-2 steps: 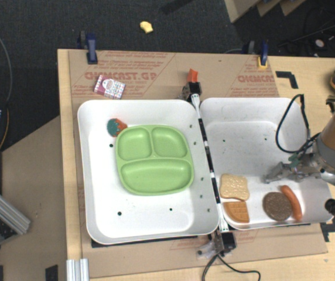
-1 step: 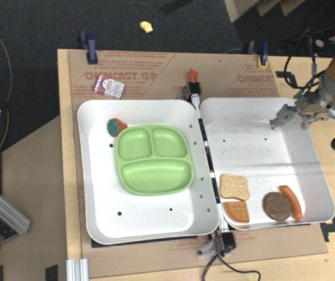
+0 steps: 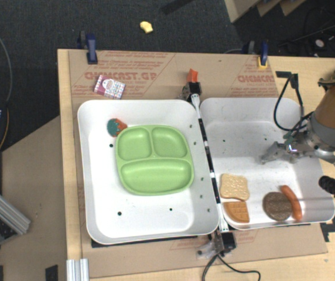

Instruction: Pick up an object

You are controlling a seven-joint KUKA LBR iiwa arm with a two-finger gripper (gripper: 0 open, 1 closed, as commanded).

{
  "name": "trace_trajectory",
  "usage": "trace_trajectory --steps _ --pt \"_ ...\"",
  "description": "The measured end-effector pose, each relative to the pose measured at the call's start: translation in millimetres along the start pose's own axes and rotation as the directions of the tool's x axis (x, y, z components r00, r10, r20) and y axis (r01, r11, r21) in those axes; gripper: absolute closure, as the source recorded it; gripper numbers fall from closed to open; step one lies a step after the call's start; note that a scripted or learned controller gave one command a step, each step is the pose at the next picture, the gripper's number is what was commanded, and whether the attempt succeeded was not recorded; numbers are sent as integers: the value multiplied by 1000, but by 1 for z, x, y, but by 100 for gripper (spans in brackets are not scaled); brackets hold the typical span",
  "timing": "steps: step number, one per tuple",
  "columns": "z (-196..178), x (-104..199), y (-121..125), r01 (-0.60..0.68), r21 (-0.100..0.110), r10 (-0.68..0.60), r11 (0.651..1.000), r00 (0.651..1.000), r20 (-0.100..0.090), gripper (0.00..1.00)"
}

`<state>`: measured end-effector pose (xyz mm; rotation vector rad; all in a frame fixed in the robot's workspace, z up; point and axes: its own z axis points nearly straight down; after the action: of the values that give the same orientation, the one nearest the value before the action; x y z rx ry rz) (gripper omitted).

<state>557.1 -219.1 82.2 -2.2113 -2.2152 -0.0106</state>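
In the right bin my gripper hangs low over the bare floor near the right wall, the grey arm rising behind it. Along the bin's front edge lie a pale toast slice, an orange waffle piece, a brown round patty and an orange sausage. The gripper is above and behind these and touches none of them. The left bin holds a green divided plate and a small red-and-green round item by its back left corner.
A small pink packet lies on the cardboard bench top behind the left bin. Blue clamps and an orange clamp stand along the back edge. A black cable loops above the right bin.
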Motion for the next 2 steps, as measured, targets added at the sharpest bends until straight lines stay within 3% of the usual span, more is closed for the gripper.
trace_trajectory --steps 1,2 --pt "-113 8 -53 -4 -12 4 1000 1000 17 0" --pt "-12 2 -75 -1 -6 1 1000 1000 15 0"
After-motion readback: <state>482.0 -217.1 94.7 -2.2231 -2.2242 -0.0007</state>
